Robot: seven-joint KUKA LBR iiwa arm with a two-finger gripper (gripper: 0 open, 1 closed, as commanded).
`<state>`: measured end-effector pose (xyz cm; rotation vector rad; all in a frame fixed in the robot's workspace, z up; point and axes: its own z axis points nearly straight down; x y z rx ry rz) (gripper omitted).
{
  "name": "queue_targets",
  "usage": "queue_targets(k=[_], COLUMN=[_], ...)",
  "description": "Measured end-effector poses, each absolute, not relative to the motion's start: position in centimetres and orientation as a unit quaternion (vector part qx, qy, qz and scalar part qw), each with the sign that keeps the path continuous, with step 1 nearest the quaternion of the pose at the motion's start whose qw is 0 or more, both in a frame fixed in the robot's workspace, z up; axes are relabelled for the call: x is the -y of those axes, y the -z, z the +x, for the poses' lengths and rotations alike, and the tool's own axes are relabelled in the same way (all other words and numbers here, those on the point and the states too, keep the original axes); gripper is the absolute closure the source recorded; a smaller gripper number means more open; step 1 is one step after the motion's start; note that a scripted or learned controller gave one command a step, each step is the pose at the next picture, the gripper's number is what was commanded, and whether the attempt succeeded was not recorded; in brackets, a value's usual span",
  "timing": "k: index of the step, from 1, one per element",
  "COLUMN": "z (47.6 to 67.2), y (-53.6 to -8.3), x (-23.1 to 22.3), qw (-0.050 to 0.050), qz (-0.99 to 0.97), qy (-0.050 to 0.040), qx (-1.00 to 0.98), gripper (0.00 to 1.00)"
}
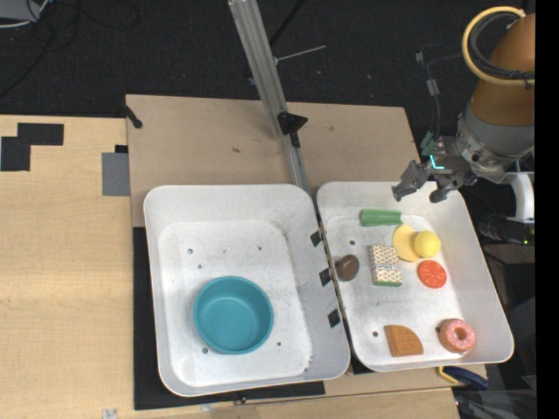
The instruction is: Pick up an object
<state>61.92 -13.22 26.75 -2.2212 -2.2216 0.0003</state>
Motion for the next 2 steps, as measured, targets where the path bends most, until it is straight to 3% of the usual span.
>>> queue_targets(k=[1, 2], z=[61.9, 62.1], y=[-26.8, -22.4], x=[13.2, 12.8], qw=[0.0, 0.002], qz=[-0.707, -0.707], qy=[-0.0001, -0.0013], qx=[0.707, 0.707], gripper=[0.0, 0.0])
